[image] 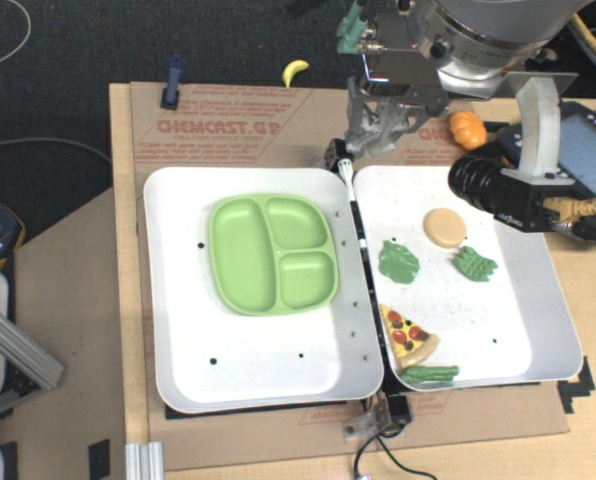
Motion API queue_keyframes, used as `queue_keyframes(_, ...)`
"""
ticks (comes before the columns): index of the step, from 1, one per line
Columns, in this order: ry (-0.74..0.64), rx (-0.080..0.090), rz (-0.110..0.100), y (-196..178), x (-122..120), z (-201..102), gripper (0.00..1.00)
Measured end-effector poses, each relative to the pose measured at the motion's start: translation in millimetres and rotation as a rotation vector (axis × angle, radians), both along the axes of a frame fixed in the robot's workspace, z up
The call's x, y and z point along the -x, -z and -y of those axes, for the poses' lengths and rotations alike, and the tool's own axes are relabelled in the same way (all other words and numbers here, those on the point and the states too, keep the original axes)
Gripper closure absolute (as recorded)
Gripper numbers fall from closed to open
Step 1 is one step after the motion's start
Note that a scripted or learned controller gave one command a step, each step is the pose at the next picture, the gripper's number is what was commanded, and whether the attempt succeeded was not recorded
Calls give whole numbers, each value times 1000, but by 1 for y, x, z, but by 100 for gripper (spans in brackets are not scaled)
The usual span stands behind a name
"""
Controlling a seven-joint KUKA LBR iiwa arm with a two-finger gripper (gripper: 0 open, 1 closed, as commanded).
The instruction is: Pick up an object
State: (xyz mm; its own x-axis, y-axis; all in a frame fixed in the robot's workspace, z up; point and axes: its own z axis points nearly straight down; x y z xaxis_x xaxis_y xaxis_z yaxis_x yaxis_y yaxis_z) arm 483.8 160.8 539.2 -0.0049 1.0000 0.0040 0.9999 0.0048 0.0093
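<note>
The right white bin (pixel 538 308) holds a tan round cookie (pixel 444 228), two green leafy pieces (pixel 399 263) (pixel 475 264), a pizza slice (pixel 408 336) and a green pea pod (pixel 430 374) at the front edge. A green divided plate (pixel 273 253) lies in the left white bin (pixel 178 328). My gripper (pixel 378 126) hangs over the back of the bench, near the far end of the seam between the two bins. It stands well behind all the items and nothing shows in it.
A black device (pixel 498 193) on a white bracket overhangs the right bin's far right corner. On the cardboard behind the bins lie a small orange fruit (pixel 467 128), a yellow banana (pixel 295 70) and a blue clip (pixel 171 83).
</note>
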Motion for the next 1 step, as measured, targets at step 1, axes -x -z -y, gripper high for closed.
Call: queue_keyframes(1, 13, 6, -13, 36, 5, 74, 100)
